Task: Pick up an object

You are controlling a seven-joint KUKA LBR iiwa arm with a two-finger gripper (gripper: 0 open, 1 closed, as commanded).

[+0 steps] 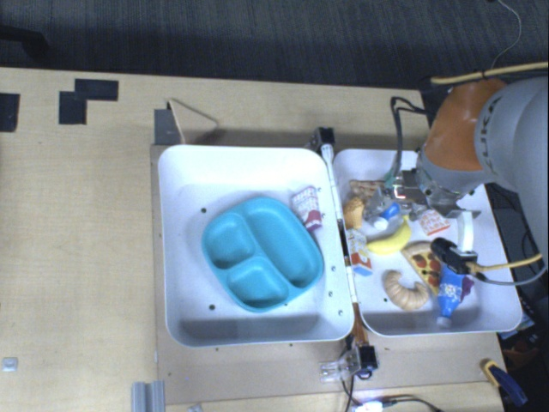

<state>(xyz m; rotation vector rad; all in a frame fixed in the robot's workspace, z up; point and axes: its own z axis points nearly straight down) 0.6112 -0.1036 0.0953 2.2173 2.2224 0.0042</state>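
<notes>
Camera view, left to right: bare tan bench at frame left, with black tape marks in the upper left. Left bin at centre holds a blue divided plate, tilted, with a small red-and-white packet just off its upper right edge, near the bin's right wall. Free floor along the bin's left side and lower edge.

Right bin is crowded: a yellow banana, a brown croissant-shaped toy, a pizza-slice toy, a blue tube, a white-and-red card, plus small mixed pieces at its upper left that are too jumbled to name. Little open room there; bare floor only near the right wall.

Arm enters from the right, its orange band covering the bin's upper right corner. Gripper sits low over the clutter above the banana; cannot tell whether the fingers are apart or together, or whether anything is between them.
</notes>
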